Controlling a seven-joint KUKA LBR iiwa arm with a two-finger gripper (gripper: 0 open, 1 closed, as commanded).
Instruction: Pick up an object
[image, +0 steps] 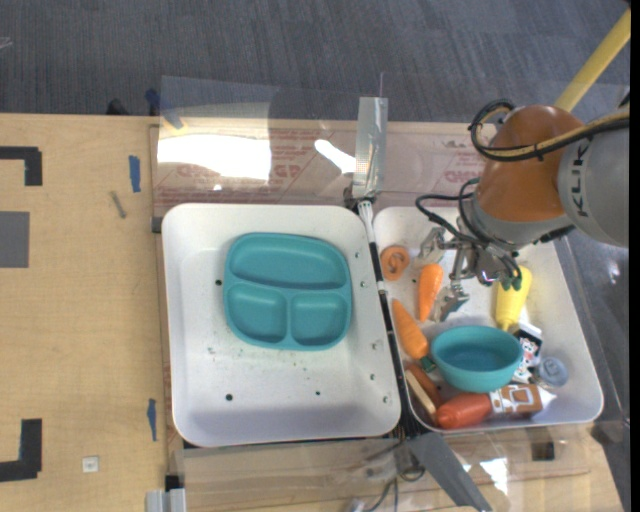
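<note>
My gripper (464, 277) hangs over the back half of the right bin (580, 330), under the orange wrist band. It is open, and nothing shows between its fingers. An orange carrot (428, 289) stands just left of it, close to one finger. A yellow corn-like piece (511, 298) lies just to its right. In front of the gripper sits a teal bowl (478, 357). A second carrot (409, 330) lies along the bin's left wall.
An orange round slice (396, 262) rests at the right bin's back left. A red sausage (462, 410), a brown packet (517, 400) and a small grey-blue piece (553, 372) crowd the front. The left bin (190, 380) holds a teal divided plate (288, 290).
</note>
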